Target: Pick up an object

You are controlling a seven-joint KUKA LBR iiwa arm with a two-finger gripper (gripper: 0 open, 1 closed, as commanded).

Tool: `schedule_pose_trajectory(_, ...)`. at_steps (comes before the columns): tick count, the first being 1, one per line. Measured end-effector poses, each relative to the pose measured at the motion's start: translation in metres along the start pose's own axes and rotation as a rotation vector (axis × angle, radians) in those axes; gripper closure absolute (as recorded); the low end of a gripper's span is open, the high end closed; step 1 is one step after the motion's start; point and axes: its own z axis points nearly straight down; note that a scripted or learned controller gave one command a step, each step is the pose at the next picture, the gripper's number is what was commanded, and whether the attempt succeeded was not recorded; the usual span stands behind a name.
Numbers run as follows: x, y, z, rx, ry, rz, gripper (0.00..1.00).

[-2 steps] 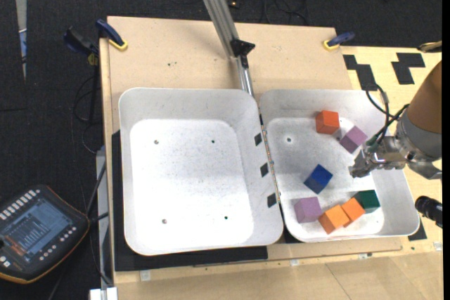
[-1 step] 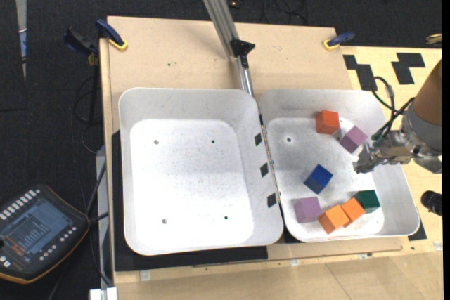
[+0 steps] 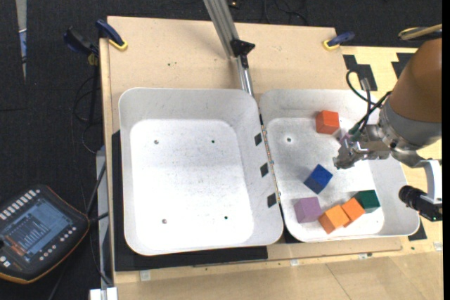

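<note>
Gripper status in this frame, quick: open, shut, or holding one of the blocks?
Gripper: over the right bin, above the blue block. Nothing visible between its fingers; open or shut cannot be told from this view.

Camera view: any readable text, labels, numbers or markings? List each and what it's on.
No text can be read in this view.
Handheld grey control pendant with orange trim: its lit screen shows rows of content, too small and blurred to read.
Black-and-tan patterned marker board at the bench's right: blocky shapes, no letters or digits legible.
Coloured blocks and the two white bins: no printing visible.
</note>
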Motion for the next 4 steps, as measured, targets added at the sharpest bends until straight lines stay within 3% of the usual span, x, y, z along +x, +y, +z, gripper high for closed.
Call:
schedule_pose_trajectory(2,0.093,0.004,-0.006,0.001,0.001,0.0,1.0)
schedule_pose_trajectory(4,0.206,0.01,-0.001,0.003,0.001,-0.001,1.0)
